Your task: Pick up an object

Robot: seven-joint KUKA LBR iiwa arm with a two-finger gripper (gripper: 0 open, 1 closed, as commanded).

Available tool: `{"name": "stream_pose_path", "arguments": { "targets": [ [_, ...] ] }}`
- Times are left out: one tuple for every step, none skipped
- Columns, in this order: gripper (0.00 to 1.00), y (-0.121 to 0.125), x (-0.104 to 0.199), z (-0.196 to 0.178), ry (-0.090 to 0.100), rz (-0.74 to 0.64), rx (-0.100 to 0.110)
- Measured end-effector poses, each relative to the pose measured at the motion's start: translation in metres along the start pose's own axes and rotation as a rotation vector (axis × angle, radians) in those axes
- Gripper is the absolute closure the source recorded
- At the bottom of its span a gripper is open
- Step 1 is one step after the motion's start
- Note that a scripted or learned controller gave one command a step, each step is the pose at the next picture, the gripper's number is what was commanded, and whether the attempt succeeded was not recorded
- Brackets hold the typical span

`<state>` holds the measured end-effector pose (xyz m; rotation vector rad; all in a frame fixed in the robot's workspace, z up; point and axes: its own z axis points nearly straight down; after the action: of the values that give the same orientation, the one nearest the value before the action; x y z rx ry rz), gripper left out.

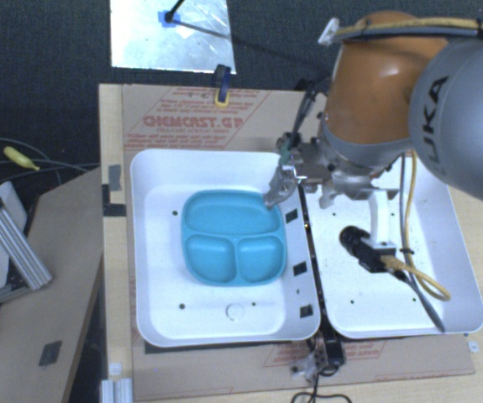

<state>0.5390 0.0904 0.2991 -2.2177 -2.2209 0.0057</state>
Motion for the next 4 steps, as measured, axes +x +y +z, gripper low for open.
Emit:
{"name": "stream_pose_path", "arguments": {
  "targets": [
    [0.0, 0.029, -0.016, -0.118, 0.002, -0.001, -0.021],
    [0.0, -0.03, -0.003, -0.112, 0.002, -0.003, -0.004],
    [1.0, -0.027, -0.004, -0.123, 0.002, -0.006, -0.011],
    [1.0, -0.054, 0.084, -0.126, 0.004, -0.01, -0.007]
  ]
}}
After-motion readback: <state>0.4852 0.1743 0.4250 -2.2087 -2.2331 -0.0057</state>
